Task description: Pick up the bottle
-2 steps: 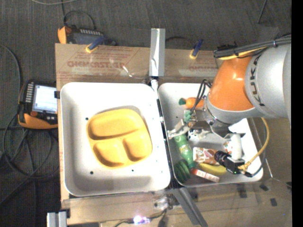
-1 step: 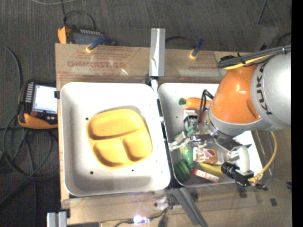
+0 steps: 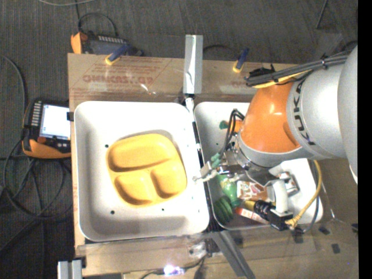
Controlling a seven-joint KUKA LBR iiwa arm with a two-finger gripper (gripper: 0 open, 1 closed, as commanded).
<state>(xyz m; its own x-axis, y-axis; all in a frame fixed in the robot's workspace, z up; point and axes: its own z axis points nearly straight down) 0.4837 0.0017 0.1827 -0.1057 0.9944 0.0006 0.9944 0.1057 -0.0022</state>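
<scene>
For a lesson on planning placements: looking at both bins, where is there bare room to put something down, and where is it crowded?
Free: the left bin's white floor around the yellow tray, widest along its top edge and left side. Crowded: the right bin, where the arm hangs over a huddle of items, among them a green bottle, at the lower left.

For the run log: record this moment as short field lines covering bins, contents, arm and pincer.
left bin: holds a yellow divided tray
right bin: clutter of small items at its near end, including a green item
bottle: cannot be told apart in the clutter
arm: reaches in from the right, over the right bin
pincer: low over the clutter, beside the bin divider
grasp: cannot tell
</scene>
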